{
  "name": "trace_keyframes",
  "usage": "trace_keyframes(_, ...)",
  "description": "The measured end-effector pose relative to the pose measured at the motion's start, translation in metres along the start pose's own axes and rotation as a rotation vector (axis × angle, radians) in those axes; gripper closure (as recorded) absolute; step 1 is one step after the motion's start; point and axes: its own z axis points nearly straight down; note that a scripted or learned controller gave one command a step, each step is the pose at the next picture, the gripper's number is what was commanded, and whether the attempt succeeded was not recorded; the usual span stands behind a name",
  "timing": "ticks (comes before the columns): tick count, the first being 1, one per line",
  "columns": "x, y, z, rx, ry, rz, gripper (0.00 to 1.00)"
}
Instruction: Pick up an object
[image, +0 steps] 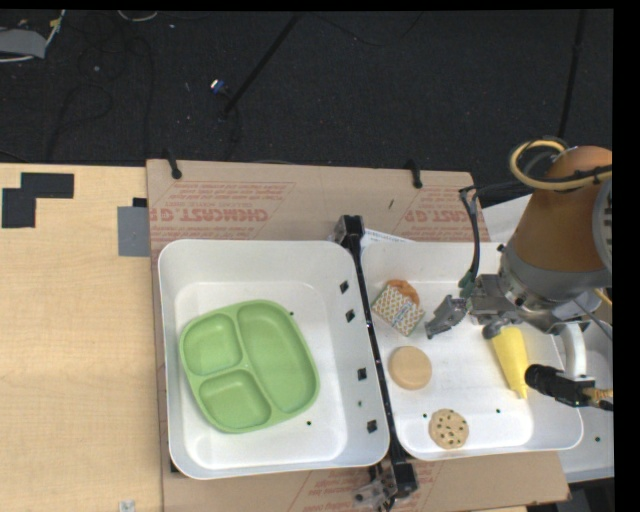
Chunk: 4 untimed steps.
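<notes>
In the right bin (560, 435) lie a wrapped snack with a checkered wrapper (398, 305), a round tan bun (409, 368), a chocolate-chip cookie (449, 429) and a yellow oblong item (510, 362). My gripper (465, 318) hangs low over the middle of this bin, just right of the wrapped snack and above the bun. The yellow item lies right beside it, partly under the wrist. Nothing shows in the gripper's grasp.
The left bin (200, 265) holds a green divided plate (247, 365). A black divider (362, 340) runs between the two bins. The arm comes in from the right over the right bin's far edge.
</notes>
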Motion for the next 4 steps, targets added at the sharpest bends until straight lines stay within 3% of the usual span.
trace_keyframes(1,0.000,0.003,-0.006,-0.011,-0.002,-0.002,0.00)
trace_keyframes(3,0.015,-0.003,0.091,-0.007,0.000,0.000,0.00)
trace_keyframes(4,0.016,0.000,0.106,-0.017,0.000,0.000,0.00)
